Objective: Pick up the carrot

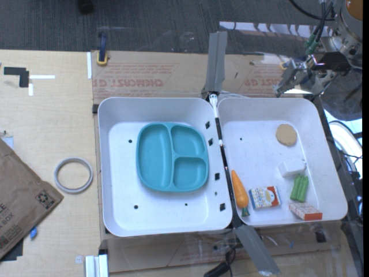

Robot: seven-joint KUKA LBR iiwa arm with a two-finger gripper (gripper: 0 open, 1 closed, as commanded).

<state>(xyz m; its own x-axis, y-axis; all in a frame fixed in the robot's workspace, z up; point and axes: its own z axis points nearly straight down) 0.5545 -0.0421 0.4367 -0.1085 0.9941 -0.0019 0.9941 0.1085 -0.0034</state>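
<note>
- carrot (239,190) lying in the right bin (262,117), at its left wall near the front corner; orange body running front to back, green tip pointing toward the front edge; nothing gripping it
- gripper (292,74) hanging above the back rim of the right bin, outside the bin floor, well apart from the carrot; metal fingers (286,83) pointing down-left; whether they are spread or closed is too small and cluttered to tell, so cannot tell; nothing seen between them
- arm (351,16) reaching in at the top right corner; cables trailing around the wrist
- small carton (264,197) with a printed label sitting just beside the carrot on its right; not clear if touching
- green item (299,187) lying right of the carton; white block (292,167) just behind it; tan round cookie (286,135) sitting further back, apart from the rest
- red-and-white box (305,212) lying near the front right corner of the right bin
- left bin (115,172) holding a teal divided plate (172,156), three compartments, sitting about centre
- tape ring (73,173) lying on the bench left of the left bin; brown cardboard box (20,203) sitting at the far left edge
</note>
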